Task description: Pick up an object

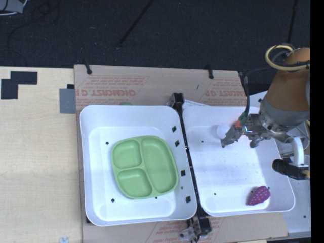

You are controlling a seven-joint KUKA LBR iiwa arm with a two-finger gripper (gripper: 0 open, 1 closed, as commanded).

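We find one loose candidate for the pick, a purple grape cluster point(258, 195), lying on the floor of the right bin point(217, 206), close to that bin's near right corner. The tool point(242, 138) hangs over the far half of the same bin, well apart from the grapes; its two fingers appear spread, with nothing between them. A small pale rounded thing point(223, 130) sits just beside the tool toward the left bin; it is too faint to identify.

Risks, in our judgement: the cluster lies near the bin's walls, so a descent there could catch a finger on the rim, and the knobbly, rounded shape could roll or slip from a pinch. A closure at the present position would take nothing.

The left bin point(96, 135) holds a green divided plate point(144, 166), lying flat. Both bins rest on a printed cardboard sheet point(152, 85) over a pale wooden worktop point(35, 161). Beyond the bins the floor point(152, 24) is dark, with cables trailing across it.
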